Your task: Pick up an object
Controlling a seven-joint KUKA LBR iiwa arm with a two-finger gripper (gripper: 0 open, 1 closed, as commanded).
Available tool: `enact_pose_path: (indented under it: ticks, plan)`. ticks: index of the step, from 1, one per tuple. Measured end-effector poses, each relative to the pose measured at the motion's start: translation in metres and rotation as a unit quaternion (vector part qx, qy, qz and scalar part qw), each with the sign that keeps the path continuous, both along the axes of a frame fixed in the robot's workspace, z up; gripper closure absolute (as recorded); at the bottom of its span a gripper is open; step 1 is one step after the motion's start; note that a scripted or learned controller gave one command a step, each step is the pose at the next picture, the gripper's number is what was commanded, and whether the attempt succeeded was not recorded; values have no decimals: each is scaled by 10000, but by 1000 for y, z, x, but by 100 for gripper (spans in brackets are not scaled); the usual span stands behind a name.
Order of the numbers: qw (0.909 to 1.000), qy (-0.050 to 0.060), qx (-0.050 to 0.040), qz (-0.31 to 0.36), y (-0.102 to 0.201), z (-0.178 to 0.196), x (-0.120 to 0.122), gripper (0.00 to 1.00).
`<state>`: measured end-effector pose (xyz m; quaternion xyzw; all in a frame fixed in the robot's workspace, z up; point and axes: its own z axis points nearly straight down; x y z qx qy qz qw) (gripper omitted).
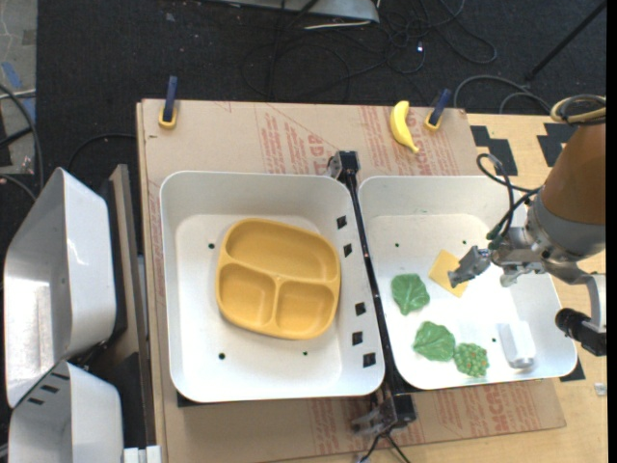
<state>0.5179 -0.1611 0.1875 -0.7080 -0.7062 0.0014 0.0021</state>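
The right bin (463, 196) holds a yellow wedge-shaped piece (442, 270), two green leaf pieces (410, 292) (434, 340), a green broccoli-like lump (470, 359) and a small white block (517, 344). My gripper (469, 266) reaches in from the right and hangs over the right edge of the yellow wedge, partly covering it. Whether it touches the wedge is not visible. The grey arm with its orange band (584, 167) stands over the bin's right rim.
The left bin (193, 258) holds a yellow divided plate (279, 278). A yellow banana (404, 126) lies on the board behind the right bin. Blue clamps (170, 99) hold the board's back edge. White tubs (58, 258) stand at the far left.
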Motion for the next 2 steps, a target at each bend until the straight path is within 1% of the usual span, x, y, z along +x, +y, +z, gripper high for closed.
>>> enact_pose_path:
  ticks: [1,2]
  plan:
    - [10000,0,3,0,-1,-62,-6,0]
    - [10000,-24,-3,-2,-1,-49,-4,100]
